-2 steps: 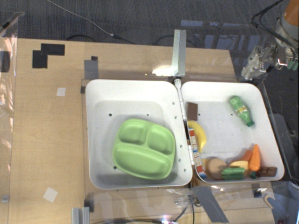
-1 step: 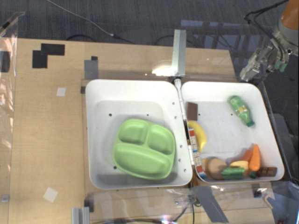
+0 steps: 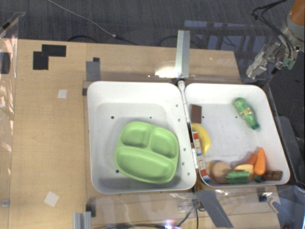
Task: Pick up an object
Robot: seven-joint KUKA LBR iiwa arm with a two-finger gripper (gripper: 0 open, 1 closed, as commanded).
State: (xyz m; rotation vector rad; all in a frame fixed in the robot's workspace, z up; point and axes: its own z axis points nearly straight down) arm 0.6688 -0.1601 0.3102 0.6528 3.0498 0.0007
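Crowding carrot [image 3: 259,161]: corn [image 3: 244,168], cucumber [image 3: 237,176] (touching).

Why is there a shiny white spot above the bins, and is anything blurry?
In the camera view, the shiny spot is light glaring off the bench just above the left bin; the gripper at top right looks a bit blurry, while the green plate, banana and bottle look sharp, with a soft shadow under the plate.
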